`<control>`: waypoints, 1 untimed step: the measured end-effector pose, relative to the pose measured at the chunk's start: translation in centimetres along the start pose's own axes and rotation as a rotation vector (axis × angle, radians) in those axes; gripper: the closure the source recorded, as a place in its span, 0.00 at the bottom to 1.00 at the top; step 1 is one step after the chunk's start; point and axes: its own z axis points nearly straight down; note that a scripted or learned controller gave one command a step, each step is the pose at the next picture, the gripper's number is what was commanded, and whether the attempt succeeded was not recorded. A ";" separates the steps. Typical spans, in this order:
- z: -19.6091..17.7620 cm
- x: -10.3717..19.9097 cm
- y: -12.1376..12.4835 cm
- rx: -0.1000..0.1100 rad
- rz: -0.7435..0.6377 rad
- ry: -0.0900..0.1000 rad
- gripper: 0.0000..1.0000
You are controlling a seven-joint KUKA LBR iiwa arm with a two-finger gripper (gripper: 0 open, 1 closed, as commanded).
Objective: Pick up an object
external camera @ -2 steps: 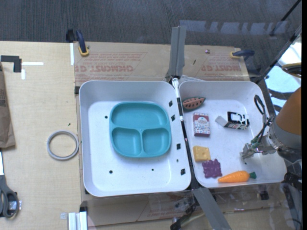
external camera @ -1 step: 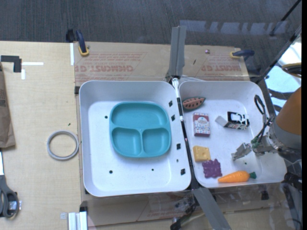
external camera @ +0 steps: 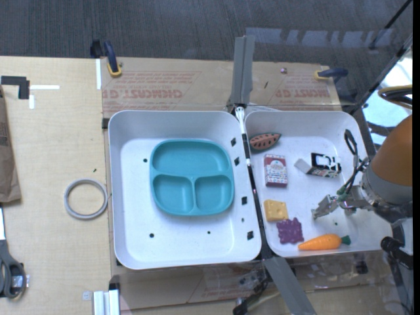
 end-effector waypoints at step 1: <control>-0.1 2.6 8.3 -0.001 -0.287 -0.002 0.00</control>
